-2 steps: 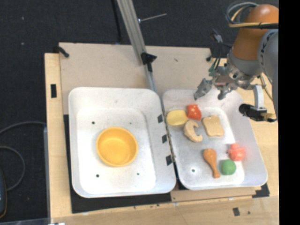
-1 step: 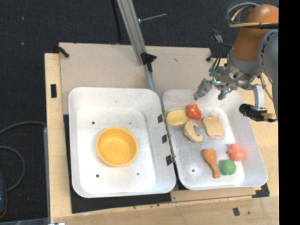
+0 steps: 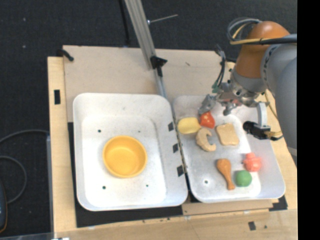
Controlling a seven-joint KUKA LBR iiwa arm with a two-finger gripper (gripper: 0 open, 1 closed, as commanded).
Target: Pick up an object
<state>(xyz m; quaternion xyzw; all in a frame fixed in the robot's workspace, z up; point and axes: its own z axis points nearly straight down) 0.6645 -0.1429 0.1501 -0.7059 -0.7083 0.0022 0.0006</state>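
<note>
— Bench (image 3: 115, 69) carries two bins; how crowded?

— Left bin (image 3: 90, 109) has one yellow bowl (image 3: 125, 156), open floor around it. Right bin (image 3: 272, 184) packs food toys centrally, its near edge freer.

— And the hand (image 3: 220, 105)?

— Above the right bin's far edge, just beside the red toy (image 3: 207, 119); fingers spread apart, nothing between them.

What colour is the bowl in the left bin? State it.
Yellow-orange: the bowl, seen clearly in the overhead camera view.
</note>
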